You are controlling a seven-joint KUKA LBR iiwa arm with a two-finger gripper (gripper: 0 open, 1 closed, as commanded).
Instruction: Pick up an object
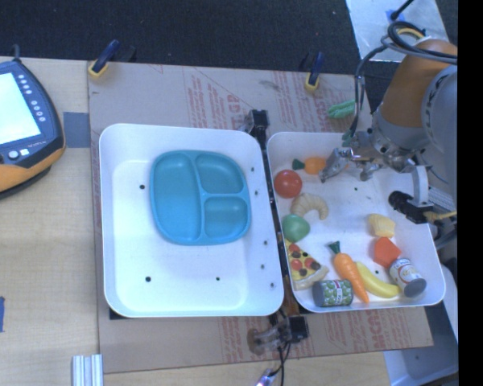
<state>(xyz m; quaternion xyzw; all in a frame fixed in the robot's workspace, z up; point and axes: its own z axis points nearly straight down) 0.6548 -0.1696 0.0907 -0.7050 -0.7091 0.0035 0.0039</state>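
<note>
The right bin (431, 240) is crowded along its left wall and front edge: tomato (287, 183), croissant (311, 206), green fruit (295, 227), pizza slice (303, 265), can (332, 293), carrot (350, 273), banana (377, 282) and small jar (406, 275) lie close together. Bare floor shows in its middle, between the croissant and the yellow piece (380, 225). In the left bin (113, 215) the blue divided plate (200, 196) takes the centre, with open white floor along the front and left.

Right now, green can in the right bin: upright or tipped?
Tipped. The green can lies on its side by the right bin's near rim, label facing up, beside the carrot.
</note>
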